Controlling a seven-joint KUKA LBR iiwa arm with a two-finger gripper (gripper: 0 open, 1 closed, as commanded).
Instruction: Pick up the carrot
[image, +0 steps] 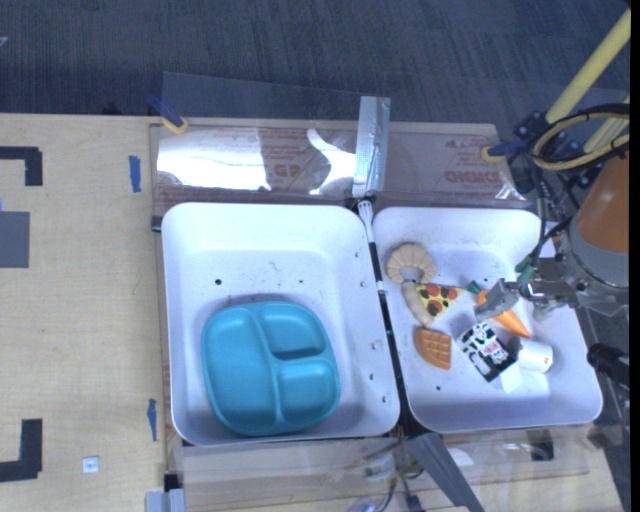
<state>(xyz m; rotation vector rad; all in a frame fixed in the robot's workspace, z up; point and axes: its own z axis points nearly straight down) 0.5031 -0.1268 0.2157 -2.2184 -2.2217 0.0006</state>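
Since gripper (503, 298) sits right over the carrot (513, 321), aperture unclear from where I stand, I'd centre on its orange body, clear of the black-and-white toy (488, 346).

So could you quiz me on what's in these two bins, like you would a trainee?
1. True or false: the blue divided tray lies in the left bin.
2. Which bin holds the carrot?
3. The tool is nearest: A) pizza slice B) carrot C) waffle

Key: 1 true. 2 the right bin. 3 B.
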